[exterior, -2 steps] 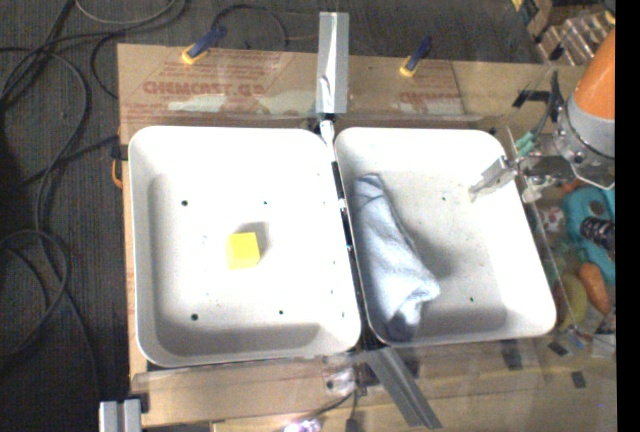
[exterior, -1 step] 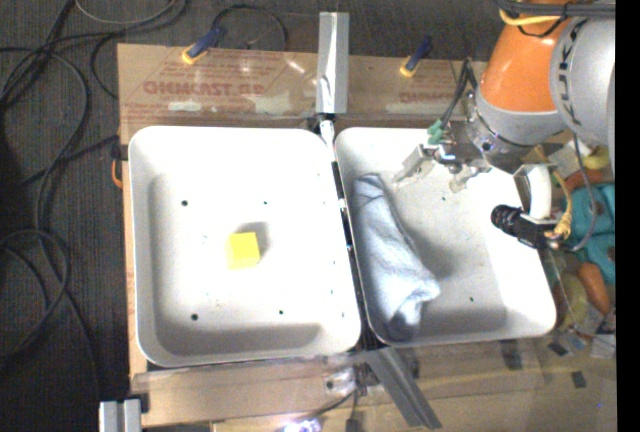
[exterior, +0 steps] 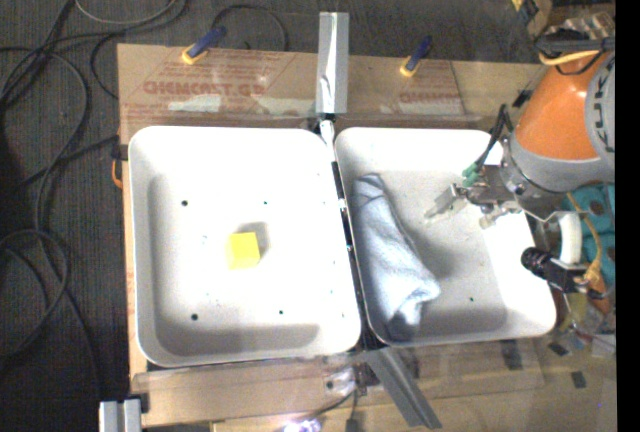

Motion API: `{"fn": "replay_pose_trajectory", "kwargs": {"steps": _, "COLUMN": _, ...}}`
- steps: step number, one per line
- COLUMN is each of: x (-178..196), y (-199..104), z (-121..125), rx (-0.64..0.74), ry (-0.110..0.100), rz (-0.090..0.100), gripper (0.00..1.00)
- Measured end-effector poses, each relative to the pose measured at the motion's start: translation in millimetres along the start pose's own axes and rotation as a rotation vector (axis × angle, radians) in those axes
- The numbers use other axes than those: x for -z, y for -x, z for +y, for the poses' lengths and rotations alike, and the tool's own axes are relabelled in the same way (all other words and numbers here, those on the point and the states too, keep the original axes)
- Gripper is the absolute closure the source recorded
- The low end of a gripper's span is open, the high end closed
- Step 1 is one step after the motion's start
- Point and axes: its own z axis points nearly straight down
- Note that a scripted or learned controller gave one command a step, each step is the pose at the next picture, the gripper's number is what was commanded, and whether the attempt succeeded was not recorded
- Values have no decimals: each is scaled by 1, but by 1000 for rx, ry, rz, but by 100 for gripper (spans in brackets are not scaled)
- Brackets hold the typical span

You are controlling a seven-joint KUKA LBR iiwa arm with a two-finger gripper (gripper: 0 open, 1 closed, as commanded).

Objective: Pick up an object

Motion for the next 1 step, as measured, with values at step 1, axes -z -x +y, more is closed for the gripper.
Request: {"fn": "replay_pose_trajectory", "kwargs": {"steps": 1, "x": 26, "y": 26, "z": 20, "rx": 14, "ry": 1, "rz": 1, "gripper": 0}}
